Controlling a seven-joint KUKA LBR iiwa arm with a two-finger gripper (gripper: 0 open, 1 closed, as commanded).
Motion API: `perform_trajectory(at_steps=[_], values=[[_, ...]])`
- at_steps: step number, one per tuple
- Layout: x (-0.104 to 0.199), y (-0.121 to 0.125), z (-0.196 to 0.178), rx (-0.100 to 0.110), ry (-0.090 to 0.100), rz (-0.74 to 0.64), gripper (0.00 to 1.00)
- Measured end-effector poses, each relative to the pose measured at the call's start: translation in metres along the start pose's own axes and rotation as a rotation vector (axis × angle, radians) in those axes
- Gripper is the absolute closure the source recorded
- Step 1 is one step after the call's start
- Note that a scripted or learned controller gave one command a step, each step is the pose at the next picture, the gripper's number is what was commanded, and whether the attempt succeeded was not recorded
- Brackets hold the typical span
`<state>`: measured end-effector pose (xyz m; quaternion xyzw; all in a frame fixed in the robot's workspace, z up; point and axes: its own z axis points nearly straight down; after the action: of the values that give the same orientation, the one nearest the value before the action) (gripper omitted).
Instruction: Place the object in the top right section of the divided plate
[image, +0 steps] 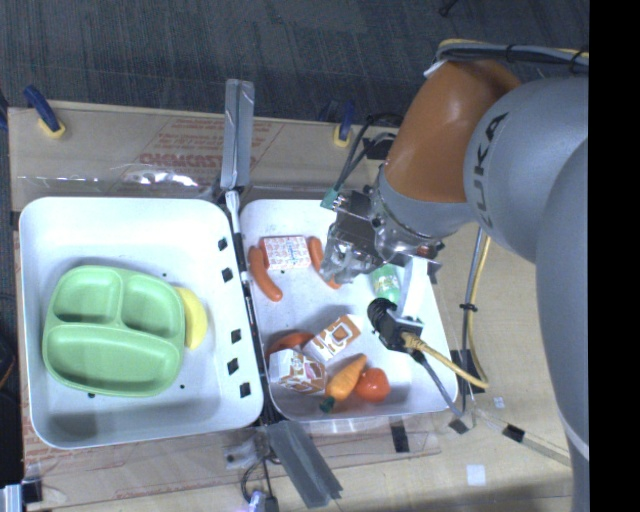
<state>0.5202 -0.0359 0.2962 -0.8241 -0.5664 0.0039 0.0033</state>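
Note:
The green divided plate (112, 330) lies in the left bin (60, 225), with two small sections at the top and one wide section below. A yellow banana (196, 316) rests against the plate's right rim, outside it. My gripper (340, 264) hangs low over the upper middle of the right bin (425, 385). It is right beside an orange-red sausage (317, 253), which it partly hides. I see nothing clearly held in it. Left of it lie a small red and white box (285, 251) and a second red sausage (264, 274).
The front of the right bin holds a patterned carton (333, 338), another carton (298, 372), a carrot (346, 377) and a tomato (373, 384). A green item (386, 284) sits under the wrist. The grey bin divider (236, 300) separates the bins.

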Motion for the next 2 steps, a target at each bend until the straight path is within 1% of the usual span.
perform_trajectory(at_steps=[1, 2], values=[[-0.065, -0.015, 0.018, 0.001, 0.000, 0.154, 1.00], [-0.123, 0.000, 0.030, 0.002, 0.001, 0.152, 1.00]])
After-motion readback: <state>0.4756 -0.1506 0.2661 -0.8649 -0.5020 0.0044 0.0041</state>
